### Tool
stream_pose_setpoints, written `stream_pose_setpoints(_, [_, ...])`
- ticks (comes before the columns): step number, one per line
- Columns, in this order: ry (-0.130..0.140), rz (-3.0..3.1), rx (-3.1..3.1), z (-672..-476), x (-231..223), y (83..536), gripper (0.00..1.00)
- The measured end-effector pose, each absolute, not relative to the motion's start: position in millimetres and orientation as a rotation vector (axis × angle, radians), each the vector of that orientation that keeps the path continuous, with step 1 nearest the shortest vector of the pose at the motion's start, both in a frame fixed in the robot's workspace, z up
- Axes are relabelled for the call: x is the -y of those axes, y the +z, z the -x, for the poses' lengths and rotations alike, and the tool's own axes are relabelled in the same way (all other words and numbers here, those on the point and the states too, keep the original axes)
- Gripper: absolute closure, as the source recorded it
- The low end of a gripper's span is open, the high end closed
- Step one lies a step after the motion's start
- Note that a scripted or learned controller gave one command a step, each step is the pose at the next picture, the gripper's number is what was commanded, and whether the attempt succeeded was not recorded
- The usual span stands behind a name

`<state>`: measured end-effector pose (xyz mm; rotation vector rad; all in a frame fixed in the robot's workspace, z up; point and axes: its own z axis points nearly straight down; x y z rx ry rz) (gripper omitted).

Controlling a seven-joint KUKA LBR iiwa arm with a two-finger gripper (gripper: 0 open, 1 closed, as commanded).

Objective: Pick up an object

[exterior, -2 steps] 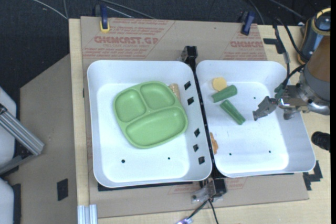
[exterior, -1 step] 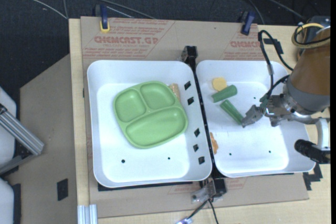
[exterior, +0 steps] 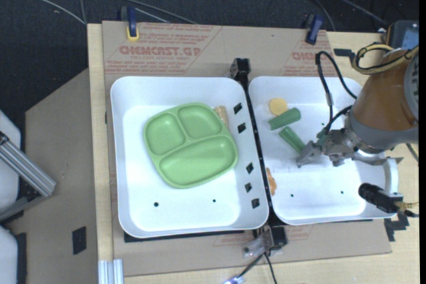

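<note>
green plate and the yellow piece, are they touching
Apart. The camera view shows the green plate in the left bin and the yellow piece in the right bin, with both bins' rims between them.

The gripper (exterior: 307, 155) hangs in the right bin (exterior: 346, 206), just beside a green cylinder (exterior: 291, 138).

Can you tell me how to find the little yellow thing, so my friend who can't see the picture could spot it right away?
Look at the right-hand white bin, the one the arm reaches into. Near its top left part lie two green sticks, and the yellow piece sits just above them, touching the upper stick. It is the only yellow thing there, small and roundish, while its neighbours are long and green.
</note>
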<state>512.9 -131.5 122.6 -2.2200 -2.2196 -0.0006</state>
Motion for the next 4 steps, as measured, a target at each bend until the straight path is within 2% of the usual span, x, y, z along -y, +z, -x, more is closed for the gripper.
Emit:
stream_pose_setpoints(1, [-0.001, 2.221, 2.219, -512.8, 131.6, 132.3, 1.0])
stream_pose_setpoints(4, [-0.001, 2.22, 2.223, -507.4, 119.7, 262.7, 1.0])
